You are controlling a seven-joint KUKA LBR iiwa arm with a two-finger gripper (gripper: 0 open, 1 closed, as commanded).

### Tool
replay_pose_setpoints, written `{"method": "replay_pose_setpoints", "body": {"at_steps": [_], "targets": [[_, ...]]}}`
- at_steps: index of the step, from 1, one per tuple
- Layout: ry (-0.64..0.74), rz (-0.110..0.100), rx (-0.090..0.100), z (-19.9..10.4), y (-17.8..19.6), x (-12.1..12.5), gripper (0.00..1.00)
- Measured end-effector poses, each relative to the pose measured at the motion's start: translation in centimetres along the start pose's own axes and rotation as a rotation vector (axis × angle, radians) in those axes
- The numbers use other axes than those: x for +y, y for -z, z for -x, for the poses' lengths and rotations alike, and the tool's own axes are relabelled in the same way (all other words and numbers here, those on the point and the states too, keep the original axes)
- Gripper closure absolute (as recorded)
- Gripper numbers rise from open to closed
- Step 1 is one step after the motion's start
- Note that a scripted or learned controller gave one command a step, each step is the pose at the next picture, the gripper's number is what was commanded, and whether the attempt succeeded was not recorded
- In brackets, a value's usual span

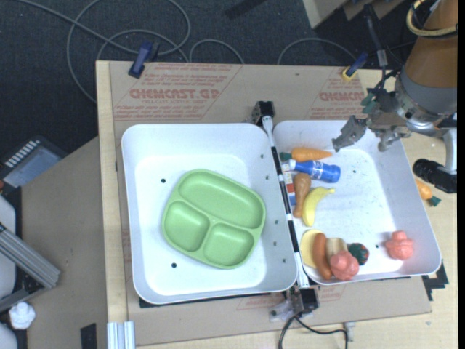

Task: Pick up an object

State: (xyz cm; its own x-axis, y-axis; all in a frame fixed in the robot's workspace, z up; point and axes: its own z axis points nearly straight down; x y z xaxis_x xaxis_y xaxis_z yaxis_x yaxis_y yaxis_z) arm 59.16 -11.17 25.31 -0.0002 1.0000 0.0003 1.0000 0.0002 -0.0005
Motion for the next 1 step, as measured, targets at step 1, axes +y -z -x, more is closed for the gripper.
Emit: {"method": "replay_pose_setpoints", "body": {"at_steps": [1], "targets": [[0.000,-0.006,0.001,-0.54,-12.45,2.88,0.00]]}}
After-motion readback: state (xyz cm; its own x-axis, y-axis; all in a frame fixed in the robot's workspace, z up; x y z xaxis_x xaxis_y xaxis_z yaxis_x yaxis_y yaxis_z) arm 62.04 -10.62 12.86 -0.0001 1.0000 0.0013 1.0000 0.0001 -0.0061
